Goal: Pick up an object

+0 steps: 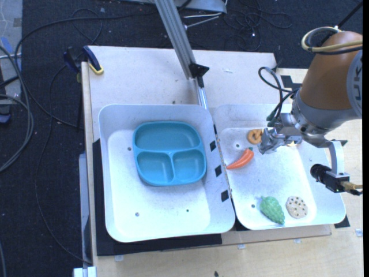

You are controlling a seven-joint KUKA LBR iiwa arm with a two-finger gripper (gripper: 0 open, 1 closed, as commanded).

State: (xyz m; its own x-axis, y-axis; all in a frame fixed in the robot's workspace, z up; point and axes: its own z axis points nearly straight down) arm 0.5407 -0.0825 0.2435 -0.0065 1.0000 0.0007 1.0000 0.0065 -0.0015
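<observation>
While poised right of centre, gripper (267, 142) just beside brown ring (254, 135) and near orange pepper (241, 158), seemingly mid-approach, grip state impossible to tell; next, settle squarely over one and close.

Arm (328, 91) reaching in, pincer (268, 144) lowered

Arm (331, 74): cut off by the right and top edges; only the orange band and wrist show.
Gripper (266, 144): fingertips too small and dark against the wrist to tell how they stand.
Small orange-brown ring (254, 135): just left of the gripper; whether they touch cannot be told.
Right bin (323, 215): upper right part hidden under the arm.
Green object (272, 209): too blurred to identify.
</observation>
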